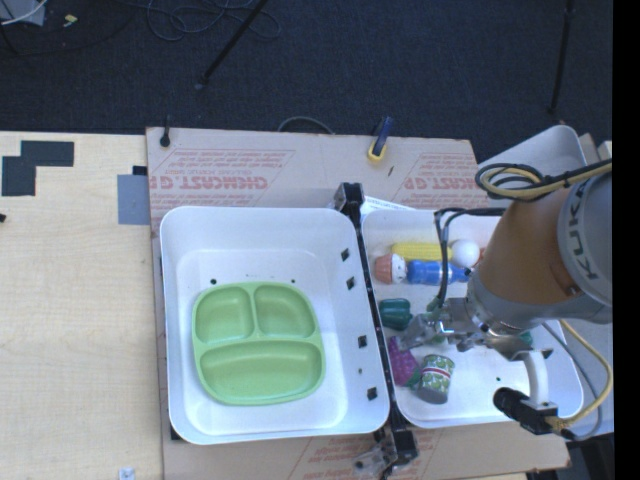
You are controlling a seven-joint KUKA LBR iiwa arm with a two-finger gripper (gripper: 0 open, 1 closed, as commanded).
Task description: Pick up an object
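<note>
Down on the bench we see two shallow white bins side by side: the left bin [180, 258] holds a light green divided plate [258, 343] with three compartments, lying flat toward the bin's middle. Our arm [540, 253], grey with an orange band, reaches in from the right and hangs over the right bin [470, 416], its bulk hiding much of that bin's floor. The gripper [455, 330] sits low over the bin's left half, among the objects; whether it is released or clenched we cannot tell, since the wrist hardware covers that part, and nothing is visibly caught in it. Several candidates for picking lie close together there. A yellow and blue toy figure [420, 261] lies on its side near the bin's far wall, with a white ball [465, 252] just beside it at the arm's edge. A dark green object [394, 313] lies near the divider between the bins, a purple object [402, 363] lies below it, and a small can with a green and white label [434, 377] rests tilted just beside the purple one, directly under the gripper's near side.
</note>
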